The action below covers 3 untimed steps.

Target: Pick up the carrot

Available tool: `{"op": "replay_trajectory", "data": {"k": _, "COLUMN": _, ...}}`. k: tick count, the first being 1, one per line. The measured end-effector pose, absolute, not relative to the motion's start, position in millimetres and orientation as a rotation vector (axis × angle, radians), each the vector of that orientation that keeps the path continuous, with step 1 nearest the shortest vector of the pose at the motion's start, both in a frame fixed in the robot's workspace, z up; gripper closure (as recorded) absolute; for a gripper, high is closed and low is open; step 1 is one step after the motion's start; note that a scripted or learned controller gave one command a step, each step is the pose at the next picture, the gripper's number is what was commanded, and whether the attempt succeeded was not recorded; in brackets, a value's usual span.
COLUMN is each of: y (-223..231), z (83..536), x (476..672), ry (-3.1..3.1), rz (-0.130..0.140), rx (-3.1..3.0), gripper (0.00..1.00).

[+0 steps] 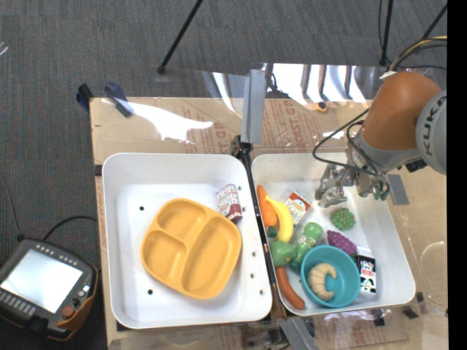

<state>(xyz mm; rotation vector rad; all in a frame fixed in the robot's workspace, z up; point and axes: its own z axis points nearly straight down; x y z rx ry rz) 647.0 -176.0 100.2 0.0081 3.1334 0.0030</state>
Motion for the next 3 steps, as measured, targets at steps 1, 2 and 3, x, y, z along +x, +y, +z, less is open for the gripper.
{"op": "replay_trajectory", "data": {"k": 1, "y": -176, "z": 100, "x": 646.7, "ry": 3.134, "rz": 0.003, "rx": 0.008, "gripper": 0.00}}
{"op": "replay_trajectory", "data": {"k": 2, "y": -199, "z": 89, "x": 645.4, "ry": 3.130, "rz": 0.001, "rx": 0.205, "gripper": 0.00}}
{"op": "replay_trajectory", "data": {"k": 3, "y": -197, "z": 101, "x": 647.9, "ry": 3.124, "rz": 0.002, "rx": 0.197, "gripper": 1.00}}
